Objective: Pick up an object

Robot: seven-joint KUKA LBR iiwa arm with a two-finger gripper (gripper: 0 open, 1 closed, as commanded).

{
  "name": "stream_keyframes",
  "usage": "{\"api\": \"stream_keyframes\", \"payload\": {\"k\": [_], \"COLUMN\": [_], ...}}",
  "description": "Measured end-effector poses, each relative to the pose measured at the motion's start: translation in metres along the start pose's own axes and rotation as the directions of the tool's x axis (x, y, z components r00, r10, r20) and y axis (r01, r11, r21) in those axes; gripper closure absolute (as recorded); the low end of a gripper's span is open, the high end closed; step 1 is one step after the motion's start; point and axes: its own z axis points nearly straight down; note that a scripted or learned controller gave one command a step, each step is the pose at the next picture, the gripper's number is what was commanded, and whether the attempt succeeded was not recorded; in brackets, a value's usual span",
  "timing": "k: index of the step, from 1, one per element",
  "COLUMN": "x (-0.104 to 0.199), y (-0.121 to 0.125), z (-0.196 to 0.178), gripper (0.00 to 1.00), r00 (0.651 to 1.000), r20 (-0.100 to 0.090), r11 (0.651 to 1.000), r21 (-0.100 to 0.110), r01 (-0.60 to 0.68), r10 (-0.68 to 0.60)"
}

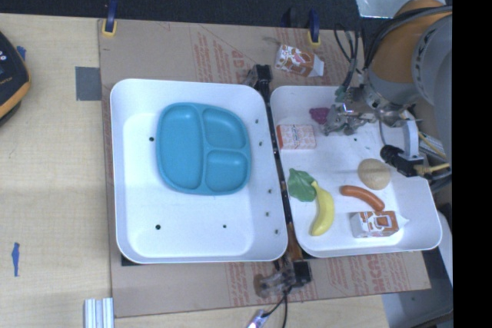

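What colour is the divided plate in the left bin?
Light blue: the three-compartment plastic plate lies in the left white bin, clearest in the camera view.

Right bin (430, 240) crowded; left bin (138, 234) front open.

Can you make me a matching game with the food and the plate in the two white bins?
Things:
1. banana
2. divided plate
3. sausage
4. potato

Colours:
A. blue
B. tan
C. yellow
D. orange-red

Pairs: 1-C, 2-A, 3-D, 4-B
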Motion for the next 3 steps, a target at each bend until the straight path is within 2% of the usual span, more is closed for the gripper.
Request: {"api": "stream_keyframes", "payload": {"k": [1, 2, 3], "x": [-0.064, -0.064, -0.063], "y": [-0.056, -0.056, -0.107], "z": [-0.008, -0.008, 0.01], "gripper": [1.0, 0.0, 0.0], "r00": [1.0, 1.0, 1.0], "r20": [0.002, 0.002, 0.002], "r11": [1.0, 1.0, 1.0], "r21": [-0.014, -0.014, -0.012], "r01": [-0.005, -0.004, -0.002], "r10": [0.005, 0.004, 0.002]}}
